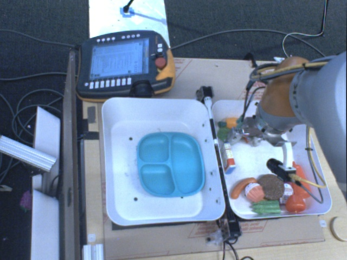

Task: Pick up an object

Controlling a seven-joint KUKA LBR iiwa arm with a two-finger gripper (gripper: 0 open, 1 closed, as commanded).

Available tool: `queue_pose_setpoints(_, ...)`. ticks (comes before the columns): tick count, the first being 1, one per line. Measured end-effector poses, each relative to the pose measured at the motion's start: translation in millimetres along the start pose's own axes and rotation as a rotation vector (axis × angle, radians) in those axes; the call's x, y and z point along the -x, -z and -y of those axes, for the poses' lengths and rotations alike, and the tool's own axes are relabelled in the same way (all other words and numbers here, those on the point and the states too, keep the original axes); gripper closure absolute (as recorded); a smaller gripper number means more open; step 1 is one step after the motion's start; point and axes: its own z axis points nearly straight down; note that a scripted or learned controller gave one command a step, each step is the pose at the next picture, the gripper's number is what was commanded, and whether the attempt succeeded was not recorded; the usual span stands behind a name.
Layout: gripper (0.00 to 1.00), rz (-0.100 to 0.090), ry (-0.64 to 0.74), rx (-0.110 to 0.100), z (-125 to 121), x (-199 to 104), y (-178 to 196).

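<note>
Arm enters from frame right, wrist over the upper part of the right bin. Gripper sits low near that bin's upper-left corner; can't tell its jaw state from this angle. Toy food is piled along the bin's lower edge: brown round piece, sausage-like piece, green piece, red piece (all apart from the gripper). Left bin holds a blue divided plate. Teach pendant in upper left.

The grey arm reaches in from the right, wrist bent down.
</note>
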Motion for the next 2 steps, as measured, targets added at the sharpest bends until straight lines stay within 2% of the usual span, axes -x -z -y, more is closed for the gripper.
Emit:
queue_pose_setpoints(1,0.0,-0.006,0.003,-0.036,-58.4,13.8,-2.8)
queue_pose_setpoints(2,1.0,-0.007,0.01,-0.037,-59.1,12.0,5.0)
